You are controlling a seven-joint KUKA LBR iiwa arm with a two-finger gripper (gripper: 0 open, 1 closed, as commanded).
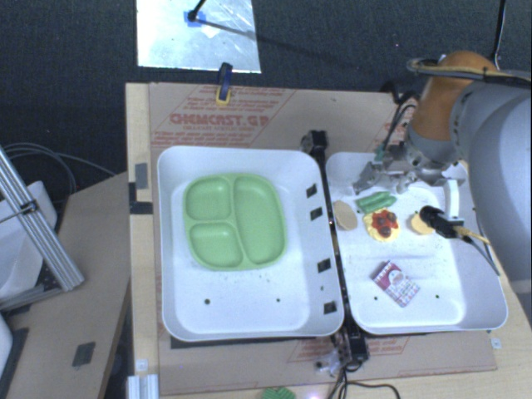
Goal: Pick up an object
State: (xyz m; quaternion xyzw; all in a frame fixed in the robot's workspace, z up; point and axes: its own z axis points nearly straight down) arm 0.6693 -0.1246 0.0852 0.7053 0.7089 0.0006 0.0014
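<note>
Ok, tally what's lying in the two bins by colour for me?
Green: 2, the divided plate and the long pod-like piece
Yellow: 2, the red-topped piece and the plain lump
Tan: 1, the oval piece
Red and white: 1, the packet
Total: 6

Shows green divided plate (pixel 234 221) in left bin (pixel 176 293). Shows gripper (pixel 371 175) in right bin (pixel 453 299), just beside green pod (pixel 376 199); tan disc (pixel 345 215), red-white packet (pixel 396 283) near.
</note>
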